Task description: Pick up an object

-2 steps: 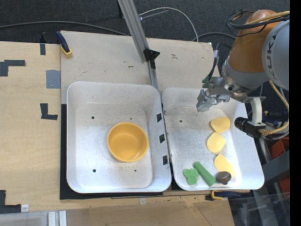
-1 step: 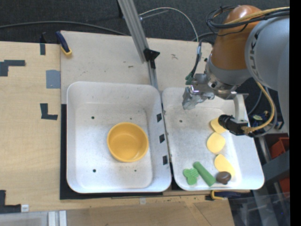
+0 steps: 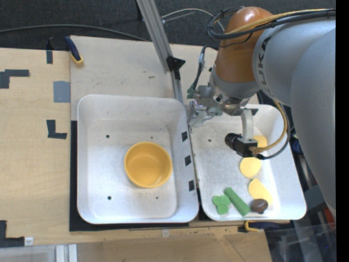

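Note:
A yellow bowl [image 3: 146, 164] sits in the left bin [image 3: 95, 113], slightly right of its middle. In the right bin [image 3: 292, 201] lie a yellow disc [image 3: 250, 167], a second yellow piece [image 3: 258, 190], a green object [image 3: 232, 201] and a small brown object [image 3: 259, 205], all toward the near right. My gripper [image 3: 195, 115] hangs over the far left corner of the right bin, close to the wall between the bins. It is well apart from the objects, and nothing shows in its grasp.
A slanted metal pole [image 3: 158, 34] crosses above the far side of the bins. A black cable end [image 3: 240, 143] hangs from the arm over the right bin, partly covering another yellow piece [image 3: 261, 141]. A clamp [image 3: 74, 51] sits at the far left.

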Controlling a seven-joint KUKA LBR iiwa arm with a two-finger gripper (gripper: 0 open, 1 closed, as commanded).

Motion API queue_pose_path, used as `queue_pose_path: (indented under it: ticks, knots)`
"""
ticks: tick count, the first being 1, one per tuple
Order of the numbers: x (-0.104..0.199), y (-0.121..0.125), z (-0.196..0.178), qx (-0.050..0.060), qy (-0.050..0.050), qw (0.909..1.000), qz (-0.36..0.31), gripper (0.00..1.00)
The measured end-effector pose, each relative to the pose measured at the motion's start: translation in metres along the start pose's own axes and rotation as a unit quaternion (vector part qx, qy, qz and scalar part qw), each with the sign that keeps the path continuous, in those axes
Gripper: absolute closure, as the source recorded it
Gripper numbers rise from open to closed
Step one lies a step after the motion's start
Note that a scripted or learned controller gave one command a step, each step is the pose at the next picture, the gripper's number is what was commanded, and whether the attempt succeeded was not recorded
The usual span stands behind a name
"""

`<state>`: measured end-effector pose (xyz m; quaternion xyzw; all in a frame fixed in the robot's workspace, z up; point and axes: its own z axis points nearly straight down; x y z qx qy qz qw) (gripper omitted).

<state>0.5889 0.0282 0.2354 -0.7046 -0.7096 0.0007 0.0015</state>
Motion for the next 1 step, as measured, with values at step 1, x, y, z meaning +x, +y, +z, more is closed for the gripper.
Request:
queue_pose_path:
  ticks: [1]
  knots:
    - [0.0573,0.0173,0.0071,-0.001,0.000,1.0000,0.000,1.00]
